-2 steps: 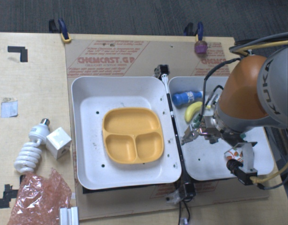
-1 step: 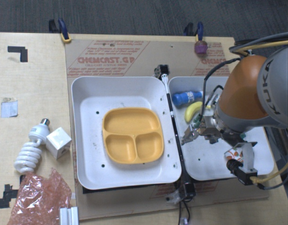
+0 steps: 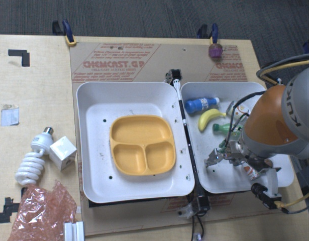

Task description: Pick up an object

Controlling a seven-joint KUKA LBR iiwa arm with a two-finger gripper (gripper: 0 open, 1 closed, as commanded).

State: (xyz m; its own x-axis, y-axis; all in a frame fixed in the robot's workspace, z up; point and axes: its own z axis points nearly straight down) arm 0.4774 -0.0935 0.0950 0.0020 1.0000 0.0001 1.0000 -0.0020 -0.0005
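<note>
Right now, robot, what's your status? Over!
Pincer low in right white bin, grip unclear. Yellow curved banana and blue plastic bottle untouched beyond it. Orange-banded grey arm covers bin's right side.

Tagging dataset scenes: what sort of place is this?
Likely a robotics lab grasping bench: a robot arm over two white bins, protective sheet clamped to the bench, and test props like a yellow tray and banana.
</note>
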